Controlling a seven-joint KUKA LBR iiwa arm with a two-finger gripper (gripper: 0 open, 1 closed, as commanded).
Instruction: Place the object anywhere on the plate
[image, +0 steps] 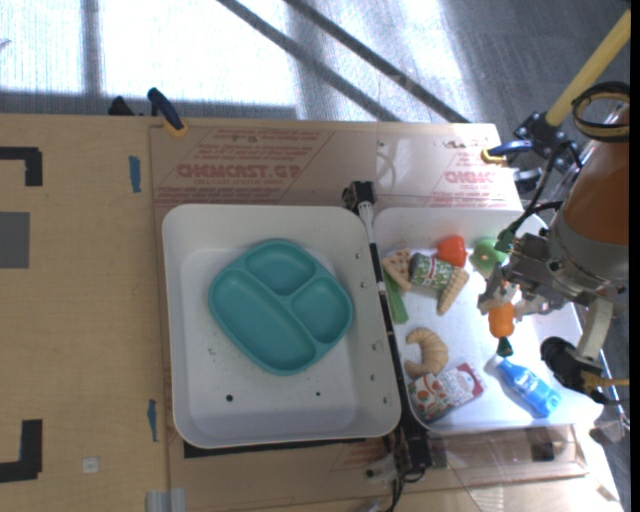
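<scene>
The teal plastic plate (281, 305), divided into three compartments, lies in the middle of the left white bin (190, 260) and carries nothing in any of its sections. Well to the right of the plate, over the right white bin (455, 420), hangs the grey arm's end effector (503, 300), at the far right side of that bin. A small orange carrot-like toy (501, 320) sits directly at the tip of the end effector, touching or just beneath it; whether the toy is actually clamped, or how far the end effector is open, I cannot tell from this angle. The other toys all lie in the right bin, between the plate and the end effector or just below it: a red tomato-shaped piece (452, 249) and a green round piece (485, 253) near the top, a green-labelled can (432, 272) lying on its side beside a waffle cone (455, 290), a tan croissant (430, 351) nearer the plate's side, a red-and-white printed pouch (446, 390) below the croissant, and a blue plastic bottle (528, 387) lying tilted just below the end effector. The cardboard-covered bench (80, 300) stretches away left of the plate.
</scene>
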